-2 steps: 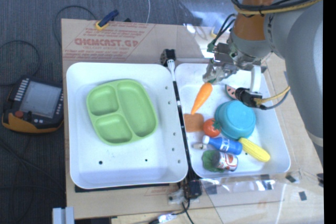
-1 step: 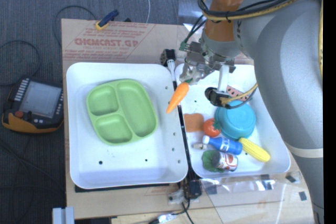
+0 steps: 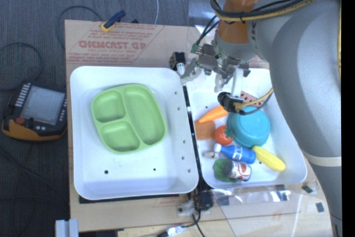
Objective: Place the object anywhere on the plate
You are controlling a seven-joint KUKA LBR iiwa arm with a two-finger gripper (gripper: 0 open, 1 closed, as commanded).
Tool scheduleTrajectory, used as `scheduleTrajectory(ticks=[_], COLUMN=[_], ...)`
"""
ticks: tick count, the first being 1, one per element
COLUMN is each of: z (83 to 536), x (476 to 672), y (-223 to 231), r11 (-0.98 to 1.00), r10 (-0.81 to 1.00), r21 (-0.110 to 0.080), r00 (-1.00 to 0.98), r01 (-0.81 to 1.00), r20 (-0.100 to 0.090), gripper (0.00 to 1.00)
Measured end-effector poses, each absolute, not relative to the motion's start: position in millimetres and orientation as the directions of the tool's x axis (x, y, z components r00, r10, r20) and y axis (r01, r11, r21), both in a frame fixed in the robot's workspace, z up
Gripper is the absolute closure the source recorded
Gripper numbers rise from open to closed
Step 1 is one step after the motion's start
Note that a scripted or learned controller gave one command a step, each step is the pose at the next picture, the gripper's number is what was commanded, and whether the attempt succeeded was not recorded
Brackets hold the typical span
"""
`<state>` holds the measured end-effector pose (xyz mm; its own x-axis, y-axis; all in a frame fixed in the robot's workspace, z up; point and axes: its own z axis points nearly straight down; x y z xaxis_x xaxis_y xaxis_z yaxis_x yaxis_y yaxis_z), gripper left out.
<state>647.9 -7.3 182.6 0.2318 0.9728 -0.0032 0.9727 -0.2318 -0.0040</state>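
The gripper point(image 3: 228, 85) is being held over the far end of the bin point(image 3: 259, 81) that is filled with toys. It cannot be told if it is apart or together, and nothing is being seen in it. The toy to be moved is not being held yet; it is lying in that bin with the rest.

The carrot point(image 3: 213, 114) is lying closest, just below the gripper, and it is touching an orange block point(image 3: 204, 130). A blue bowl point(image 3: 249, 126) and a blue bottle point(image 3: 236, 152) are packed close by.

The grab is probably being helped if one toy alone is being aimed at from straight above, so that no neighbour is being pinched too. The green plate point(image 3: 128, 117) is being kept in the other bin point(image 3: 111, 169), well apart. The toy should be lifted high over the walls between.
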Motion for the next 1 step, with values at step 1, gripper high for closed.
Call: scheduleTrajectory(ticks=[1], z=[182.6], x=[647.9], y=[-7.3], r11=[-0.232], r10=[0.973], r21=[-0.004], r00=[0.232], r01=[0.973], r20=[-0.003], gripper=[0.0])
